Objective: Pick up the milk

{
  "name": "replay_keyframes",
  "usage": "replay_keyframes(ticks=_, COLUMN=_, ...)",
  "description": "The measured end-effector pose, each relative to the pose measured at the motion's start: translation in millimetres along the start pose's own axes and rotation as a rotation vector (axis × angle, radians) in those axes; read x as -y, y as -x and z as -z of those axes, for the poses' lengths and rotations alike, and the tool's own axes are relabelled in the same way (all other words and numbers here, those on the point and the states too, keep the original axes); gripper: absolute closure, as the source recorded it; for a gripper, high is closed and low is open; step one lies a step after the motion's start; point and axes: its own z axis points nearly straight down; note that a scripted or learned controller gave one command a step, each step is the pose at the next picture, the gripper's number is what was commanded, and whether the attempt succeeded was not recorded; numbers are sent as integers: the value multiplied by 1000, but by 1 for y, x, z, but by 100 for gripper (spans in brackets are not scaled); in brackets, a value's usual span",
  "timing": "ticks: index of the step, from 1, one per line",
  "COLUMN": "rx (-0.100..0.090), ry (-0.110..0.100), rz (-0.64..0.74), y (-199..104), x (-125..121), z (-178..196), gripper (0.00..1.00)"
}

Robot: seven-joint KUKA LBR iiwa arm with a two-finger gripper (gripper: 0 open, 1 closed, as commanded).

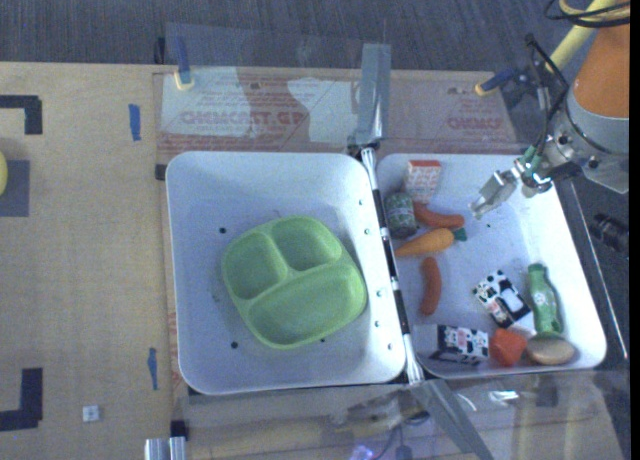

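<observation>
Over the right bin's [585, 293] back — metal claw [487, 198], grip unclear; boxy cow-patterned milk [461, 343] near front.

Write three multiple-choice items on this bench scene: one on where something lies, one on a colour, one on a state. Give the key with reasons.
1. Where does the divided plate lie?
A. In the left bin
B. In the right bin
C. On the bare bench

2. What colour is the bottle near the right bin's right wall?
A. Red
B. Green
C. Blue

3. What is the state of the gripper with respect to the milk carton?
A. Holding it in the air
C. Pressing it against the carrot
B. Apart from it, over the bin's upper part

Key: 1 A, the plate sits inside the left bin. 2 B, the bottle is plainly green. 3 B, the carton with cow patches lies at the bin's lower edge, far from the gripper.
</observation>
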Motion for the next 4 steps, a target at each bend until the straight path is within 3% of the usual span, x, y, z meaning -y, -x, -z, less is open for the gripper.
replay_keyframes(ticks=1, rx=-3, ry=-3, rz=-16, y=46, x=87, z=-93, gripper=0)
replay_keyframes(ticks=2, rx=-1, ry=-1, rz=-4, y=16, x=82, z=-182, gripper=0)
replay_keyframes(ticks=3, rx=0, ry=0, rz=-8, y=16, x=83, z=-173, gripper=100)
replay_keyframes(ticks=4, rx=-2, ry=-3, rz=-107, y=-31, x=27, z=-75, gripper=100)
